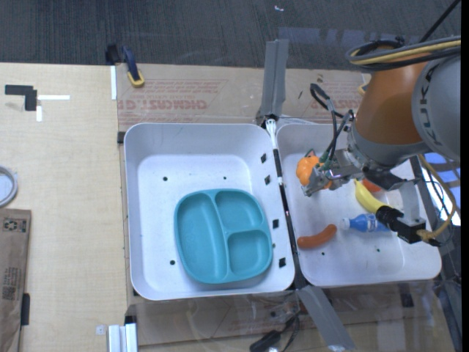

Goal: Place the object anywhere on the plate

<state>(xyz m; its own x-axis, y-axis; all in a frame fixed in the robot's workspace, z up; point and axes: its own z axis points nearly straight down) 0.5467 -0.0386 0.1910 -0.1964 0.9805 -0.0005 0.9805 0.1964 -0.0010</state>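
A teal plate (220, 233) with three compartments lies in the left bin (146, 167) and nothing rests on it. In the right bin (366, 266), a small orange fruit (305, 169) sits near the dividing wall. My gripper (316, 184) is down in the right bin, right beside the orange fruit and just to its lower right, touching or nearly touching it. The wrist hides the gripper's state. A reddish-orange sausage (316, 237) lies below the gripper, nearer the front.
A yellow banana (366, 196), a small red piece (371, 187) and a blue-and-white bottle (364, 224) lie in the right bin under the arm. A yellow-black cable connector (399, 222) hangs over that bin. The wall between the bins (282, 196) stands between gripper and plate.
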